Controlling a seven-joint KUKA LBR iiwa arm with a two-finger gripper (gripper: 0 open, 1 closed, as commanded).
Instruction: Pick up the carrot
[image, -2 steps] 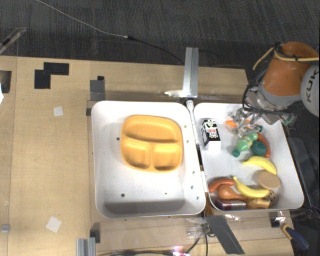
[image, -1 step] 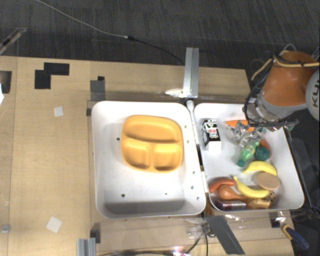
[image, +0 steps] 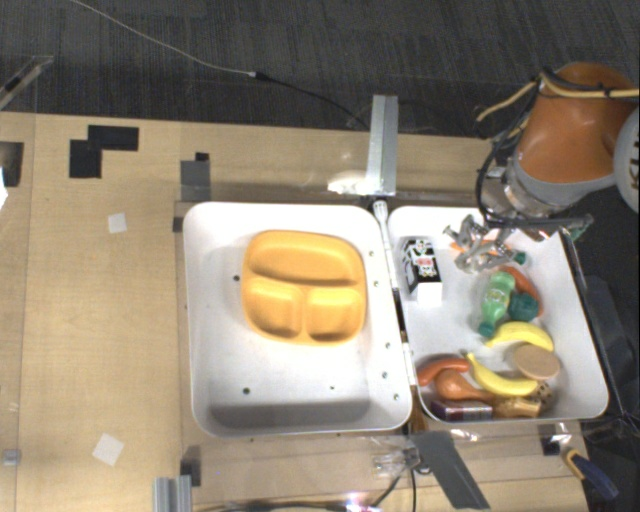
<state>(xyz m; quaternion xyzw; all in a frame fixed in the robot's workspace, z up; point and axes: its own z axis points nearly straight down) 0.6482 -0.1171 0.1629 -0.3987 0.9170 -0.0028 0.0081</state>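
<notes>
The carrot (image: 521, 283) appears as an orange-red piece in the right bin (image: 590, 340), lying against a green piece (image: 495, 305) that may be its leafy top. My gripper (image: 482, 246) hangs over the upper part of that bin, just up and to the left of the carrot, and its metal tip partly hides the carrot's upper end. I see nothing clearly held in the gripper. The arm's orange band (image: 565, 125) is above it at the upper right.
The right bin also holds a black-and-white box (image: 422, 268), two yellow bananas (image: 500, 378), a tan round piece (image: 530, 360) and an orange-brown item (image: 445, 375). A yellow divided tray (image: 303, 285) lies in the left bin (image: 215, 330). A metal post (image: 383, 145) stands behind the bins.
</notes>
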